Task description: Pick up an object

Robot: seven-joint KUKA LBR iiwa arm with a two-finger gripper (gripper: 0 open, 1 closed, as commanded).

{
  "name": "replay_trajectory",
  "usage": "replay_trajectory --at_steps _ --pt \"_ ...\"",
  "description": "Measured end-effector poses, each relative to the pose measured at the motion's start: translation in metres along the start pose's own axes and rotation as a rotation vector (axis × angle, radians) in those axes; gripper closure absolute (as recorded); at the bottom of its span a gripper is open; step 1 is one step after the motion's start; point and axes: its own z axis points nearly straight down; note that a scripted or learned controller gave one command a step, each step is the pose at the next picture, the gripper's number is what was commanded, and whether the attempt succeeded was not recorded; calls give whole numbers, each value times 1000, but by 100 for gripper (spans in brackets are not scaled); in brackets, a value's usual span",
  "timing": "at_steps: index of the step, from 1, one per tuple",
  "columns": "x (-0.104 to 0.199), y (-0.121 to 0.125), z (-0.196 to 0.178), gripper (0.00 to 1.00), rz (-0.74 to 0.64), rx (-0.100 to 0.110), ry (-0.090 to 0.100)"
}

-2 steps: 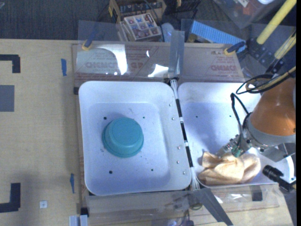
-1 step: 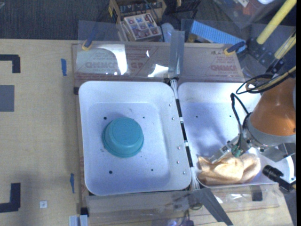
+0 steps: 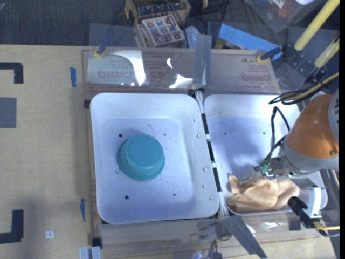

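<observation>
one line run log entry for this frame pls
end effector: down in right bin, at tan cloth | grasp: unclear | left bin: teal bowl, upside down, untouched

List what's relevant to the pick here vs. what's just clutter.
Relevant:
- hand, down at the tan cloth in the right bin
- teal bowl, upside down in the left bin

Clutter:
- books behind the bins
- blue tape on the bench

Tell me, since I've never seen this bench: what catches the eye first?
A teal bowl sits upside down, alone, in the middle of the left bin. In the right bin, a crumpled tan cloth lies against the near edge. The grey arm's orange band looms above it from the right, its gripper low at the cloth.
</observation>
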Motion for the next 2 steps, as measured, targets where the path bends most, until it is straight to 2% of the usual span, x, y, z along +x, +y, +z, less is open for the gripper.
replay_trajectory --at_steps 1,2 --pt "0 1 -10 100 2 -6 -1" --pt "0 1 -10 0 2 -6 -1"
